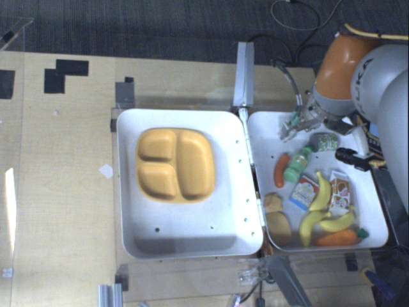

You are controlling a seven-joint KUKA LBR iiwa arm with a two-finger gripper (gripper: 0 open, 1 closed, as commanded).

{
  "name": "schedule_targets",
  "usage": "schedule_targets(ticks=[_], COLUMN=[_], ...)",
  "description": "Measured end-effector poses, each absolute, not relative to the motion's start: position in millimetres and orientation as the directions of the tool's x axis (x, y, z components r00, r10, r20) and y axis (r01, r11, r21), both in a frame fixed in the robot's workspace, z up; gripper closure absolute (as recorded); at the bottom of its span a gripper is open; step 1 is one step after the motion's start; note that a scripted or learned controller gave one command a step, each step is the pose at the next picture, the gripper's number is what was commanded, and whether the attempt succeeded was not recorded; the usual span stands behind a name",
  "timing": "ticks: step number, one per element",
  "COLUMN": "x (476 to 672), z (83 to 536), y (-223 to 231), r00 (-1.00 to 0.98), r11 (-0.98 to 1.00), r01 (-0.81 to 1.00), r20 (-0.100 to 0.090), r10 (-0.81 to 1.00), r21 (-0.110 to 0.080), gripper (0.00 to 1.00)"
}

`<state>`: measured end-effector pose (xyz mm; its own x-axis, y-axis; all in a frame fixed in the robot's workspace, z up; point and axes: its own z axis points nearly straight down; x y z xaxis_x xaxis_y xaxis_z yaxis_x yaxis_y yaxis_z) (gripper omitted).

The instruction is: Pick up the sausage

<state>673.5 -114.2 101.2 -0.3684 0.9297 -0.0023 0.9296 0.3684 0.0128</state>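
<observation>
Apparently the gripper hung open and empty over the right bin, approaching the sausage by the left wall, and needed to move down-left.

Arm reaching in from right; hand low, pointing left, empty.

tray in left bin | sausage in right bin
</observation>
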Motion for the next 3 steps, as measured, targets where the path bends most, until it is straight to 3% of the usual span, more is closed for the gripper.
schedule_targets(ticks=[1, 2, 3], x=[671.5, 665.1, 632.6], z=[99.1, 110.1, 88.8], y=[-110.5, -126.6, -91.0], r00=[-0.372, -0.384, -0.460], r11=[0.372, 0.384, 0.460], r01=[0.928, 0.923, 0.888], r20=[0.008, -0.004, -0.005], r10=[0.928, 0.923, 0.888], r21=[0.004, 0.007, 0.009], gripper=[0.00, 0.00, 0.00])
